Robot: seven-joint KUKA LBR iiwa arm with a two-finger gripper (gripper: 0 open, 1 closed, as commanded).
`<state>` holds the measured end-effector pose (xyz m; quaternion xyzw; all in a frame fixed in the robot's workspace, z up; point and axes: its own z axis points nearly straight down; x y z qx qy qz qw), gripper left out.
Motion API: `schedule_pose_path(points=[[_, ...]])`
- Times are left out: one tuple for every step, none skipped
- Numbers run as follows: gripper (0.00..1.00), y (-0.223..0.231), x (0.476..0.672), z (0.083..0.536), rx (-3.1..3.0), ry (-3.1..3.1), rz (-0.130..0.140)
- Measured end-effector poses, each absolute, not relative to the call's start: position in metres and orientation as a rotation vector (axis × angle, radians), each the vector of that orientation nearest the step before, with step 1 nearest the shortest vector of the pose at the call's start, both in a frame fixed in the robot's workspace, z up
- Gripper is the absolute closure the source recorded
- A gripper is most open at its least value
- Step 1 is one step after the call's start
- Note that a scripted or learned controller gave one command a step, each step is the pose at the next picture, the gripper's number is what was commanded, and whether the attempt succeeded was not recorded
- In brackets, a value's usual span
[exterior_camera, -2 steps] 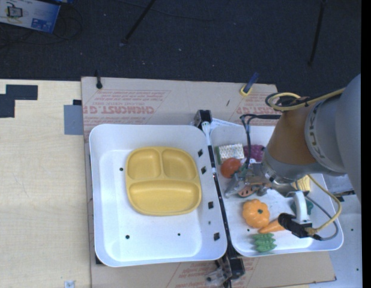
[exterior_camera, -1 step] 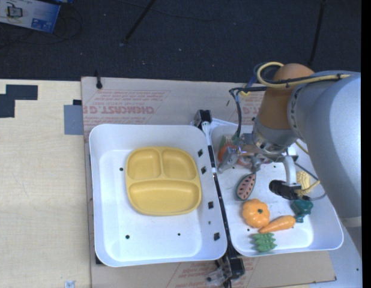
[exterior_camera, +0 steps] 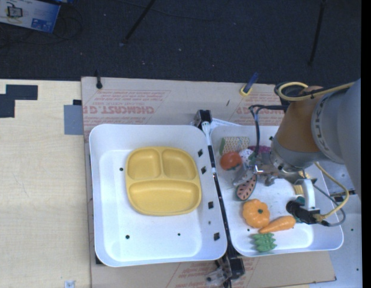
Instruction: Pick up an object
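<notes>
The pincer (exterior_camera: 256, 168) hangs low in the right bin (exterior_camera: 329, 240), right of centre in the frame, among crowded toy food; whether its tips are spread or pressed together cannot be told. Just left of it lies a red tomato (exterior_camera: 231, 159), below it a brown spotted piece (exterior_camera: 246, 189). Lower down sit an orange pumpkin (exterior_camera: 256, 213), a carrot (exterior_camera: 277, 224) and a green piece (exterior_camera: 263, 242). The yellow divided plate (exterior_camera: 163, 180) rests in the left bin (exterior_camera: 107, 221). Because the pieces lie so close together, a closing grip could likely nudge neighbours aside or slip off the tomato's rounded skin.
</notes>
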<state>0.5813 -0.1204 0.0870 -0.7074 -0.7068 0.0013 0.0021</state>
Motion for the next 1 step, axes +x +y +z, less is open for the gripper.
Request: schedule_pose_path(points=[[0.0, -0.0878, 0.5546, 0.0873, -2.22, -2.218, 0.001]])
